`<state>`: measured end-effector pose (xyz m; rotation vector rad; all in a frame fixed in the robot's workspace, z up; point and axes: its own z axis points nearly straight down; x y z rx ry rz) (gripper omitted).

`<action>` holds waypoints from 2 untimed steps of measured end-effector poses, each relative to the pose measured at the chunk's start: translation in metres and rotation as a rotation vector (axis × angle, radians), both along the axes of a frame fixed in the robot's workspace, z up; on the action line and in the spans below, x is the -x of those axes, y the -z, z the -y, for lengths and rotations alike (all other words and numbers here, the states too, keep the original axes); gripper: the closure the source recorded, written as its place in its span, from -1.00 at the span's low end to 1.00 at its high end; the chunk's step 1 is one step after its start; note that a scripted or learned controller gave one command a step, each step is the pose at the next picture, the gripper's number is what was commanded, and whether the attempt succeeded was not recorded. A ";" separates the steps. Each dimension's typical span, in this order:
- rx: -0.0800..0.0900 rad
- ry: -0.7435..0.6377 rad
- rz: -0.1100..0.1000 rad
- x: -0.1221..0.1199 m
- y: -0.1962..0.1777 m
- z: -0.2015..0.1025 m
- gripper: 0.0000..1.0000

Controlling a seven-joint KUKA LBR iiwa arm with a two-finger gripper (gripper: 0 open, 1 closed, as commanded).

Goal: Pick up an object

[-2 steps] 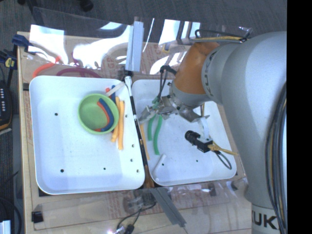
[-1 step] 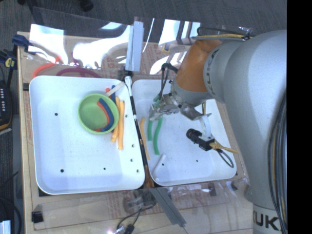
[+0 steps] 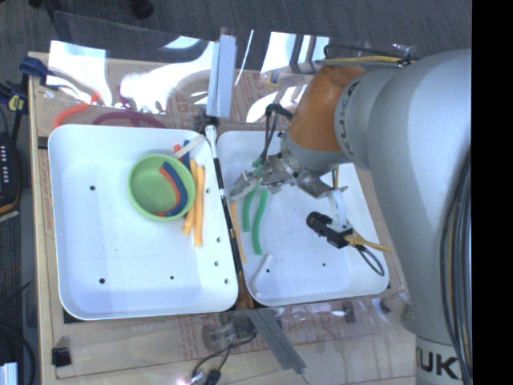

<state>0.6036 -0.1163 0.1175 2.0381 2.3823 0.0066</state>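
Camera view: pincer (image 3: 250, 184) low in the right shallow white bin (image 3: 353, 283), over the long green flexible strips (image 3: 258, 219). Fingers' state — cannot tell

Robotics lab: KUKA arm (image 3: 401, 127) over wooden bench (image 3: 144, 339), white bins (image 3: 88, 279), cables, carpet floor.

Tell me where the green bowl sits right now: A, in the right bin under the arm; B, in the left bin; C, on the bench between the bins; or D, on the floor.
B: the green bowl rests inside the left bin, near its upper right part, with orange sticks lying beside it, while the gripper is over the right bin.
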 end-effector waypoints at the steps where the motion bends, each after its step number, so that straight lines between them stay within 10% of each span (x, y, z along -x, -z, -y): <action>1: 0.006 0.026 -0.001 0.010 0.022 -0.002 -1.00; 2: 0.003 0.021 0.003 0.008 0.010 -0.003 1.00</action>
